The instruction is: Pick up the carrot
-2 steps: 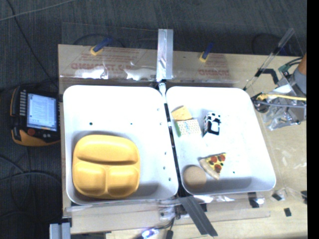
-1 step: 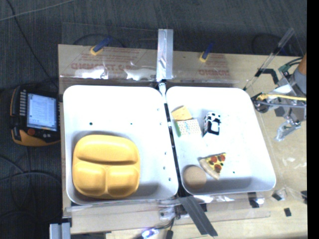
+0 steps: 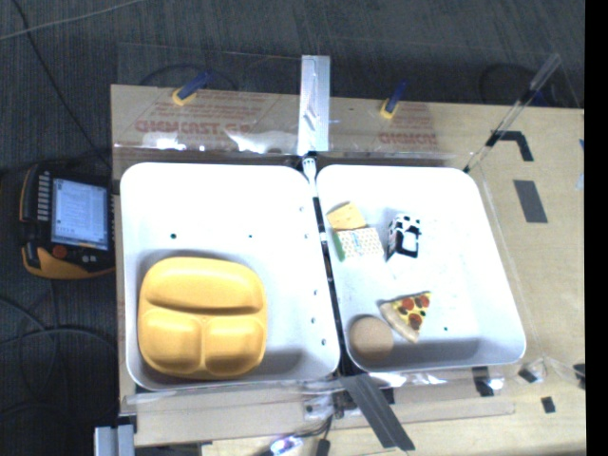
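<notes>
1. Whether the gripper is released or clenched cannot be told.
2. Where the carrot lies cannot be told either; nothing orange and tapered can be made out among the things in the bins.
3. The right bin (image 3: 475, 255), shallow, white and smooth with rounded corners, holds five small things. A pale yellow cheese wedge (image 3: 346, 217) sits near its upper left, touching a small green-and-white patterned box (image 3: 358, 245) just below it.
4. A black-and-white toy (image 3: 406, 236) lies just right of the box.
5. Lower down, a pizza slice (image 3: 407, 313) with red dots lies beside a round brown bun (image 3: 371, 334) at the bin's lower left corner.
6. The left bin (image 3: 218, 207) holds one big glossy yellow loaf (image 3: 202, 313), moulded in rounded lobes, in its lower left.
7. Left of the bench, a handheld controller (image 3: 71, 221) with a lit screen rests on dark carpet.
</notes>
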Motion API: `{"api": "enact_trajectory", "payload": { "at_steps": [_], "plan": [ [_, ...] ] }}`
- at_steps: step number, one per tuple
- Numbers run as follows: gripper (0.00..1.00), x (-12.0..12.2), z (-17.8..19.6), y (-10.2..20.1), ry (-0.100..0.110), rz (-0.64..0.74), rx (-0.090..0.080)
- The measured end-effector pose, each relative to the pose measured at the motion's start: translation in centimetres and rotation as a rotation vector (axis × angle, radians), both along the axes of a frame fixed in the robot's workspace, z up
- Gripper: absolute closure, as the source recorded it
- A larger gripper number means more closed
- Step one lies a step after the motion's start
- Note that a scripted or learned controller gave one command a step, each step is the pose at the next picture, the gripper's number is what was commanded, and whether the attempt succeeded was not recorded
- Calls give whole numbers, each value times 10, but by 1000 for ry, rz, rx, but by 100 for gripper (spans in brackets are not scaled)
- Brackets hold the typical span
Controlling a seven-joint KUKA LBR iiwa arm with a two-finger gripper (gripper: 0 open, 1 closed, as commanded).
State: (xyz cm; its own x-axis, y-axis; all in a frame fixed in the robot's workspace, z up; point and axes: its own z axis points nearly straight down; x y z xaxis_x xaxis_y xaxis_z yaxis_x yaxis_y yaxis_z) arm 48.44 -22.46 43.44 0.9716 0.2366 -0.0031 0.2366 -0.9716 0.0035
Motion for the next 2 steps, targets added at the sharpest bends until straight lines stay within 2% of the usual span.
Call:
{"api": "enact_trajectory", "payload": {
  "at_steps": [2],
  "plan": [
    [0, 0, 0, 0, 0, 0, 0]
  ]
}}
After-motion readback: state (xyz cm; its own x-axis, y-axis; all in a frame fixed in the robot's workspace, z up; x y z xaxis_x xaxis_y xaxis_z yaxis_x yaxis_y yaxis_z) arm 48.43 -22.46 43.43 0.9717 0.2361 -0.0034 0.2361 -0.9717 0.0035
